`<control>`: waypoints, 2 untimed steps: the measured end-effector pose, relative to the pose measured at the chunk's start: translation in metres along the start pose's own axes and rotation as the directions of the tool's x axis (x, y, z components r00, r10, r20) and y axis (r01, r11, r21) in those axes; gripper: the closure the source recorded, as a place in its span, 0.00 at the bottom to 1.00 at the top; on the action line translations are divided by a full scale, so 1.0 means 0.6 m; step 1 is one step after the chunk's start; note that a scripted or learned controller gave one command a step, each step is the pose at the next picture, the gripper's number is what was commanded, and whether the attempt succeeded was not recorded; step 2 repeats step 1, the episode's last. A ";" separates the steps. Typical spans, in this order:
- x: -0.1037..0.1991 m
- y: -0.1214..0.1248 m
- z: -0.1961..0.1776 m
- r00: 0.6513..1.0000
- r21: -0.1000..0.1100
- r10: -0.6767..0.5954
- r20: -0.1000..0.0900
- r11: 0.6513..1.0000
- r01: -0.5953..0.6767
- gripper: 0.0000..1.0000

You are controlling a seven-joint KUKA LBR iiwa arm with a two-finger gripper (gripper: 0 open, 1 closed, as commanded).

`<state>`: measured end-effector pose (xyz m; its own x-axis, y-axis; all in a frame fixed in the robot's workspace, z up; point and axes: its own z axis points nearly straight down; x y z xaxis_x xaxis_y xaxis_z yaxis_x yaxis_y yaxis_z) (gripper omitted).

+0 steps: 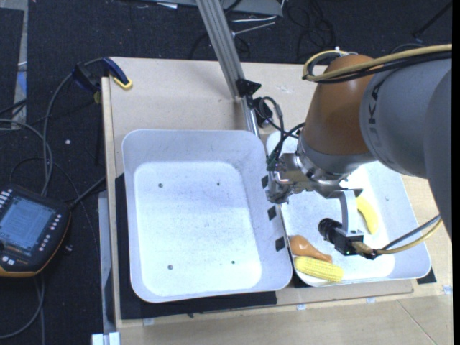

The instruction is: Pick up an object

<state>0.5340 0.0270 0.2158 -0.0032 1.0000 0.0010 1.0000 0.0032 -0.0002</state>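
Three toys, yellow corn cob [320, 268], orange lump [307, 247] and yellow curved piece [368, 215], lie in right-hand white bin [402, 207] near gripper [282, 181]; its state unreadable.

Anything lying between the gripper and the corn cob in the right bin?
Yes. An orange-brown item lies close beside the corn cob, on the side facing the gripper, so it sits roughly on that line. The rest of the right bin between them looks bare.

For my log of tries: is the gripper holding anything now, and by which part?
It cannot be told: the arm's wrist covers that spot. The corn cob, the orange piece and the yellow piece lie in the right bin.
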 end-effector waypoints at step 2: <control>0.090 -0.028 -0.031 1.000 -0.001 -0.002 -0.001 1.000 0.002 1.00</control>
